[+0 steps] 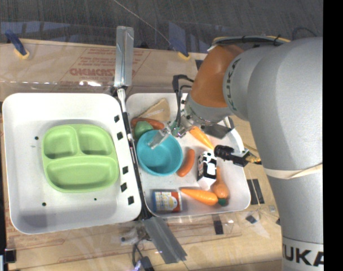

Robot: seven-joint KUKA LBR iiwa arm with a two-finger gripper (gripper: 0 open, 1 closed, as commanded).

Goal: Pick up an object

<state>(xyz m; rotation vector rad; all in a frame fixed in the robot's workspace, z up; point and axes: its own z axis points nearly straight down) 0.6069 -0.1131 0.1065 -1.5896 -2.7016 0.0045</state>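
Camera view showed the arm (pixel 273 95) — smooth grey casing, orange band — reaching over the right bin (pixel 239 199). Beside it the left bin (pixel 19 151), shallow glossy white plastic, bore a lime-green divided tray (pixel 80 157) with three rounded compartments. In the right bin sat a round teal bowl (pixel 160 154), a small printed can (pixel 166 201) lying on its side, a tapered orange carrot (pixel 199 196) and a slim sausage (pixel 187 162). The gripper (pixel 163 134) hung at the bowl's upper rim — whether it was open or closed I could not tell.
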